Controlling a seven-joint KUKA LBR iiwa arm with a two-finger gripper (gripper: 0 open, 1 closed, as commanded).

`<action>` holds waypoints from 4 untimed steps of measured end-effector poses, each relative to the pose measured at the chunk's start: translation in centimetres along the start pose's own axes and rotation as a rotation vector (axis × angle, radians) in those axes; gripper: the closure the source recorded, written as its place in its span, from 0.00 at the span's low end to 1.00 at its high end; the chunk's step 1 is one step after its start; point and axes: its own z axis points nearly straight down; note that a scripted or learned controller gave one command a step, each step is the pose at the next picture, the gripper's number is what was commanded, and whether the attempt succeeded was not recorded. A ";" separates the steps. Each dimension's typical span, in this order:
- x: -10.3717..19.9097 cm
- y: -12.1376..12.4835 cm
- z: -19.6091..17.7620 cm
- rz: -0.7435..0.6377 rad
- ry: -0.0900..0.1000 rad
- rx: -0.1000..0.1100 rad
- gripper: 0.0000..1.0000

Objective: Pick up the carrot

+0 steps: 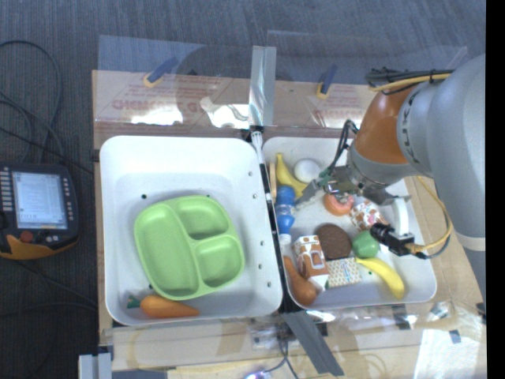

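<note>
I noted the orange tapered carrot [164, 307] lying just below the green three-compartment plastic plate [188, 245]. The two-finger gripper [339, 189] hung well right of that plate; I could not tell its grip state.

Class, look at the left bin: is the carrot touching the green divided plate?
Cannot tell. In the camera view the carrot lies right at the green plate's near rim; no clear gap or contact shows.

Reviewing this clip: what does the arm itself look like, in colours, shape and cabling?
The arm is a thick, rounded body in smooth light grey, with a glossy orange band above the wrist. Below the band sits a darker grey metal wrist section leading to the gripper. Thin black and yellow cables run along the arm's top, and another black cable loops beside the wrist.
</note>
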 end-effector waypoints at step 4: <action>-1.3 6.4 -9.2 -0.047 0.013 0.021 1.00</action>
